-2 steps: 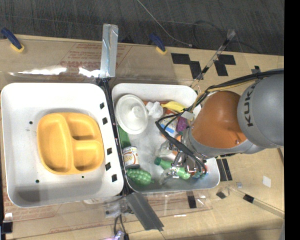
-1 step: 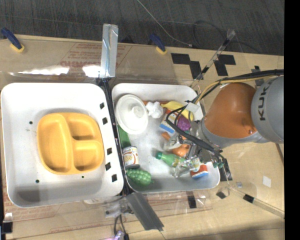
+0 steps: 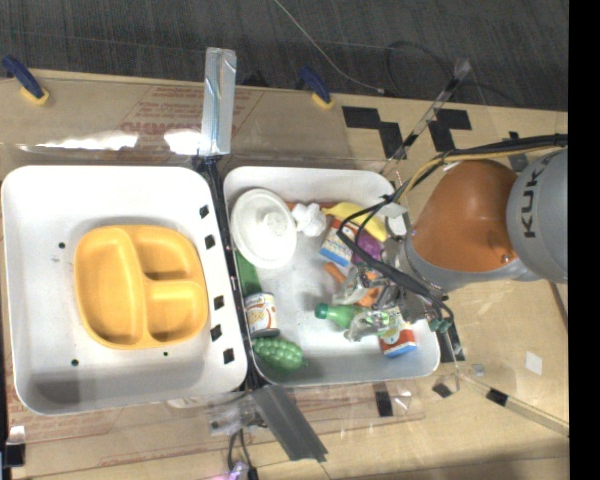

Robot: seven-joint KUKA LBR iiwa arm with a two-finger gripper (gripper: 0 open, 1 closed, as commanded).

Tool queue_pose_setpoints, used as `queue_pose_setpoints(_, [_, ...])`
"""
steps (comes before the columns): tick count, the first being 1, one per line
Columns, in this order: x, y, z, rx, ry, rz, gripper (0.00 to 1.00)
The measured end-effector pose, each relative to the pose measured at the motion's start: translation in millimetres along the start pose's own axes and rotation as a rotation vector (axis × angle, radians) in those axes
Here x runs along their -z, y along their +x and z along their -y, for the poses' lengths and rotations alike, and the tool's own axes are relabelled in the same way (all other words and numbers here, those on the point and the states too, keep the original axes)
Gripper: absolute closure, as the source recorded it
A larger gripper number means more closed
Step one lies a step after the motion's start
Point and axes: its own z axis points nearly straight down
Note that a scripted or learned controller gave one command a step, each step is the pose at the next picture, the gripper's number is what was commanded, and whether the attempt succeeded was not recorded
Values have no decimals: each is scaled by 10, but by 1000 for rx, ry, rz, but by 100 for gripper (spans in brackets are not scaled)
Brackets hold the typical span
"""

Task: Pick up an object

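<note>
My pincer (image 3: 372, 293) is low in the right bin (image 3: 310, 368); its grip state I cannot tell amid clutter. The green bottle (image 3: 340, 315) lies just beside it, flat, long axis left-right, cap leftward. Judged light, stiff, slick plastic; best taken across mid-body.

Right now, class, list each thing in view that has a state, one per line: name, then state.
yellow divided tray: lying flat in the left bin, compartments up
white lid: lying flat in the right bin
small jar: on its side
green bottle: on its side
arm: reaching over the right bin
</note>
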Motion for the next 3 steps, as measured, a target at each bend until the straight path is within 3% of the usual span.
queue_pose_setpoints(1, [1447,-463,-672,-109,2,5,100])
queue_pose_setpoints(2, [1278,-825,-864,-150,0,-5,100])
queue_pose_setpoints(3, [1212,-1371,-685,-147,0,-5,100])
